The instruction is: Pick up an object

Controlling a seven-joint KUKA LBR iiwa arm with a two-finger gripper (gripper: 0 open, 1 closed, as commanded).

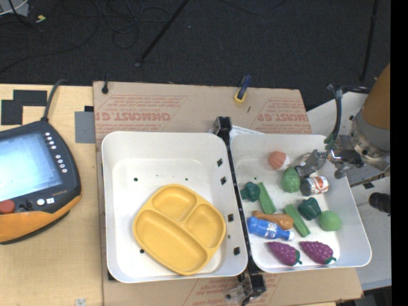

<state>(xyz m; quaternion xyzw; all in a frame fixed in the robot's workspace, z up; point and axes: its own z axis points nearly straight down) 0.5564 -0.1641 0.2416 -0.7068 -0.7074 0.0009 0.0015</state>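
Observation:
The right bin (357, 234) holds several toy foods. Among them are a peach ball (277, 160), a round green vegetable (291, 181), a red and white can (316, 184), a dark green pepper (310, 208), a lime (329, 220), a blue bottle (268, 228), a carrot (275, 219) and two purple grape bunches (284, 253). My gripper (310, 162) hangs over the bin's upper right part, just above the can and the green vegetable. I see nothing held in it.
The left bin (127, 158) holds a yellow divided plate (180, 228). A teach pendant (32, 171) lies on the bench at far left. A blue and yellow clamp (242, 89) sits at the cardboard's back edge. The arm enters from the right.

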